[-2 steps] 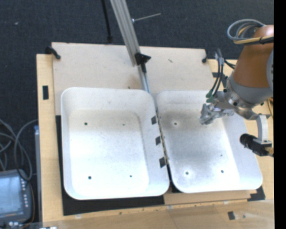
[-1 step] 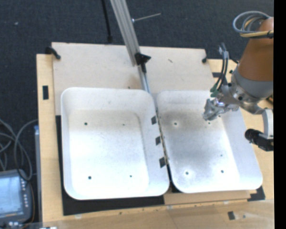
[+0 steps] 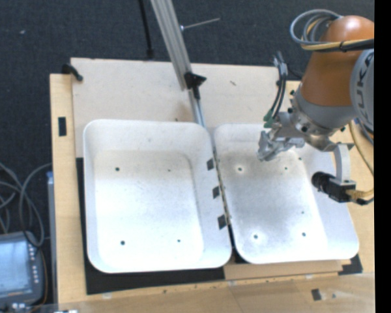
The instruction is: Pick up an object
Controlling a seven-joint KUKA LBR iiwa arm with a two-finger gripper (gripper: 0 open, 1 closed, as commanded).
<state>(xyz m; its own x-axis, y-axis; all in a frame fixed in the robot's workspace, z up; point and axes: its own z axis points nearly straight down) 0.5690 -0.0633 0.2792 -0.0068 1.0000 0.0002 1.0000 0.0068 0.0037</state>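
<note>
No loose object can be made out in either bin. Gripper (image 3: 268,150), grey metal, hangs over the right bin (image 3: 326,240) near its far rim; its state cannot be told. Both the right and left bin (image 3: 104,175) are white, speckled and round-cornered. Tan bench (image 3: 130,90); dark carpet (image 3: 26,18).

- 2 shallow white bins side by side: left bin (image 3: 98,142), right bin (image 3: 339,240)
- 1 robot arm (image 3: 329,77), far right
- 1 gripper (image 3: 268,150) over right bin's far end
- 1 slanted metal rail (image 3: 171,28), far centre
- 1 wooden bench (image 3: 130,87)
- 1 screen unit (image 3: 13,266), near left
- 3 small dark clips (image 3: 216,192) along the seam betw. bins
</note>
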